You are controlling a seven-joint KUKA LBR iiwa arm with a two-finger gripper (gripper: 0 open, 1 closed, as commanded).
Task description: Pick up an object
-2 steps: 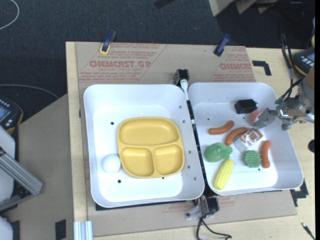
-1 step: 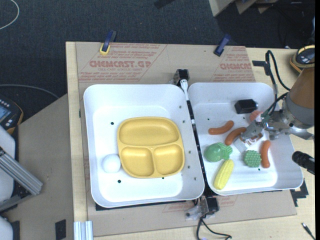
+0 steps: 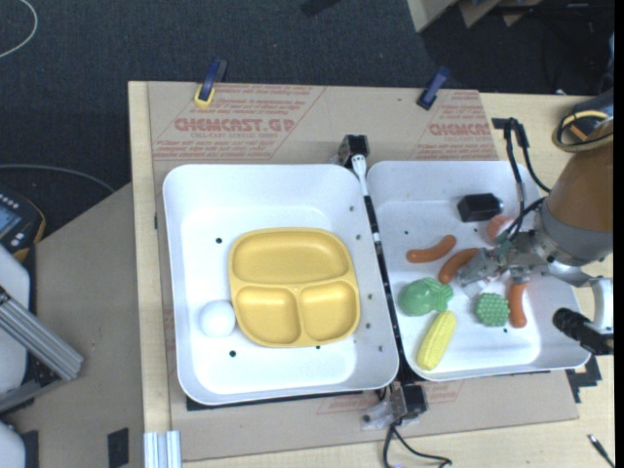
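Note:
The right bin [image 3: 409,193] holds several toy foods. A red-orange sausage [image 3: 430,252] lies near its middle, with a second orange sausage [image 3: 458,264] just right of it. In front of these sit a green pepper [image 3: 422,296], a yellow corn cob [image 3: 436,339], a green broccoli piece [image 3: 492,309] and a red sausage [image 3: 518,305]. A black block [image 3: 479,206] rests toward the back. My gripper [image 3: 490,266] is low over the right part of this bin, just right of the second sausage and behind the broccoli. Nothing visibly sits in its grasp.
The left bin [image 3: 195,213] carries a yellow divided plate [image 3: 292,286] and a white ball [image 3: 216,318] at its front left. The arm's orange band [image 3: 585,198] looms over the right bin's far right side. Cables [image 3: 517,164] run along that bin's back right.

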